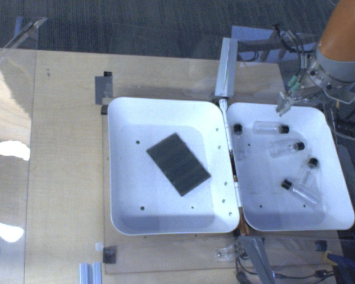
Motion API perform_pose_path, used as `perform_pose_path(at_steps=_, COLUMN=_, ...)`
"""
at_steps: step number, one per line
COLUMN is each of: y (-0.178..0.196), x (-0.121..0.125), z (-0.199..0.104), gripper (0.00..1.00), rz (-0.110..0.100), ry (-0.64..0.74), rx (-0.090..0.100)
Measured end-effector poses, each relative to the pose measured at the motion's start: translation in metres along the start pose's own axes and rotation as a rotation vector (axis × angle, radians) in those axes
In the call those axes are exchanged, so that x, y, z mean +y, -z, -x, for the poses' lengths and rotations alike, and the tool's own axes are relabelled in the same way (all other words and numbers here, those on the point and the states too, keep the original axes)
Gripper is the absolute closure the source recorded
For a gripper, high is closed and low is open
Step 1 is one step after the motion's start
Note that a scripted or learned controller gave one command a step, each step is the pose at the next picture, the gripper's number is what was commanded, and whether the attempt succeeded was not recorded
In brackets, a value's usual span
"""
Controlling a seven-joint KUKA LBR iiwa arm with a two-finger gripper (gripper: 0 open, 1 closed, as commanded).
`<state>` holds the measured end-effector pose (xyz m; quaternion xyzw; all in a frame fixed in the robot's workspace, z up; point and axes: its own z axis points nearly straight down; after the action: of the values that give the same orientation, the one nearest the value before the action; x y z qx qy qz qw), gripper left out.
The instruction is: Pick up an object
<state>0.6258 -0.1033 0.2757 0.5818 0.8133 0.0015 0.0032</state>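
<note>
Several clear vials with black caps lie scattered in the right bin point(337, 209): one vial point(267, 126) near the back, another vial point(286, 149) in the middle, a third vial point(300, 193) toward the front. A dark grey flat rectangular pad point(178, 164) lies at an angle in the left bin point(121, 212). My gripper point(287, 99) hangs over the back rim of the right bin, above and behind the vials, below the orange band point(346, 25) of the arm. Nothing shows in it.
A grey metal post point(226, 70) stands behind the seam between the two bins. Cables and brackets point(272, 40) crowd the back right. Bare wooden bench point(53, 158) stretches to the left of the bins.
</note>
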Motion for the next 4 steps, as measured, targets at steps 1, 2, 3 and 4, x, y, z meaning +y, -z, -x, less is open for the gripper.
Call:
perform_pose_path(at_steps=1, y=-0.046, x=-0.051, z=0.012, gripper=1.00, rz=-0.001, ry=0.044, rx=0.001)
perform_pose_path(at_steps=2, y=-0.152, x=0.001, z=0.023, gripper=1.00, rz=-0.003, ry=0.039, rx=0.002)
perform_pose_path(at_steps=3, y=-0.015, x=-0.037, z=-0.008, gripper=1.00, rz=0.003, ry=0.042, rx=-0.001)
perform_pose_path(at_steps=4, y=-0.051, x=-0.104, z=-0.020, gripper=1.00, rz=-0.001, ry=0.139, rx=0.001)
